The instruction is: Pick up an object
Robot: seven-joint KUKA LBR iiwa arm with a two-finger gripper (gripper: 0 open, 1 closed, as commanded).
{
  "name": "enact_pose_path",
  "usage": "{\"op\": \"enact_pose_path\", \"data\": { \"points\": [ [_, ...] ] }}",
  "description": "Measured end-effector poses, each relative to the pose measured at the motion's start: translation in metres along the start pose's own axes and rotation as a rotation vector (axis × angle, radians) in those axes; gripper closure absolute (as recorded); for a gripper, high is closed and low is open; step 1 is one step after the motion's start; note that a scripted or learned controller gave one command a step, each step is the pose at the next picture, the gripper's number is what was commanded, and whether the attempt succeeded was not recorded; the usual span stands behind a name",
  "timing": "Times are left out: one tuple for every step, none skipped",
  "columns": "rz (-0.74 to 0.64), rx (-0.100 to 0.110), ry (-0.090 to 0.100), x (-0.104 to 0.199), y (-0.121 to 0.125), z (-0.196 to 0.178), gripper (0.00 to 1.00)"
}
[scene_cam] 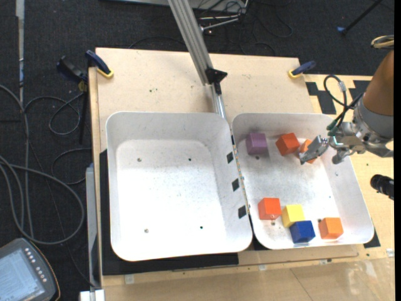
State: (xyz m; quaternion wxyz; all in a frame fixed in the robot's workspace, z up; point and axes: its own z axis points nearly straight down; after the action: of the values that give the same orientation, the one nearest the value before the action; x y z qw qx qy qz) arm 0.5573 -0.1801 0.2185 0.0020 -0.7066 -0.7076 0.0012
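blue block (302, 231) frontmost, gripper (311, 150) beside orange block (287, 143), no legible writing

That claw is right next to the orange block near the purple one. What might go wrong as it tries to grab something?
The gripper sits at the edge of the orange block, not over it, so it might just push the block toward the purple block instead of catching it.

It is also near the right bin's wall, so it has little room to shift that way.
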Motion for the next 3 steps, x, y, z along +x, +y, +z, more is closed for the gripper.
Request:
{"op": "enact_pose_path", "data": {
  "points": [
    [0.0, -0.004, -0.001, 0.0, 0.001, -0.002, 0.0],
    [0.002, 0.0, -0.001, 0.002, 0.001, 0.041, 0.0],
    [0.001, 0.001, 0.0, 0.006, 0.007, 0.102, 0.0]
  ]
}}
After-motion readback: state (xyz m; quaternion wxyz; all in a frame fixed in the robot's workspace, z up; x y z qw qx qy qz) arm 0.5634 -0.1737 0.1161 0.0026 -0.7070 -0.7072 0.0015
